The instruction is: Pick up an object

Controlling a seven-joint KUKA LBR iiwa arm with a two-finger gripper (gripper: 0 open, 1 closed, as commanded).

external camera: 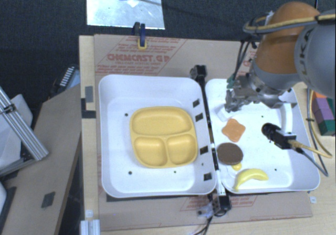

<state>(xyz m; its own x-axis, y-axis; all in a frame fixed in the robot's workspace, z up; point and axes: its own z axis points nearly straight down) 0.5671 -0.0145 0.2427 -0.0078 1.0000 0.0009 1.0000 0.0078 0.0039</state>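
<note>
My gripper [232, 105] hangs over the back left part of the right bin [302, 176], just above and behind an orange toast-shaped piece [233, 130]. In front of that piece lies a brown round disc [229, 153]. A yellow banana [250, 177] rests near the bin's front edge, with a small yellow bit [236, 166] between it and the disc. Nothing shows between the gripper and these things.
The left bin [113, 124] holds a yellow three-compartment tray [161, 136]. A black hinged divider [206, 129] runs between the two bins. The grey and orange arm [286, 45] covers the back right of the right bin.
</note>
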